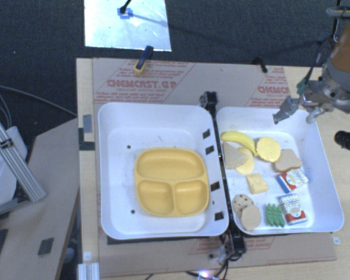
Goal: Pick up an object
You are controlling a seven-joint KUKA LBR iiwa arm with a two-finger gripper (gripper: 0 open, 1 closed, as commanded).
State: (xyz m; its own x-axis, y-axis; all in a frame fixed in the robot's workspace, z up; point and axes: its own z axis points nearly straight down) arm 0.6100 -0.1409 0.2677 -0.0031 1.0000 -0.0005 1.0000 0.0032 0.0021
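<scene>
My gripper (297, 112) hangs over the far edge of the right bin (326, 174), its two fingers spread apart with nothing between them. Below it in the right bin lie several toy foods: a banana (238, 139), a round yellow piece (268, 149), a slice of toast (287, 160), a pale wedge (235, 156), a cheese square (257, 183), two cookies (246, 211), green pea pods (273, 214) and two small red-and-white packets (293, 194). The nearest pieces sit toward the camera from the fingers, well apart from them.
The left bin (114, 133) holds a yellow divided tray (171, 181). A black divider clip strip (213, 150) runs between the bins. The arm's orange band (345, 51) rises at the upper right. A metal plate (127, 15) lies on the carpet beyond the bench.
</scene>
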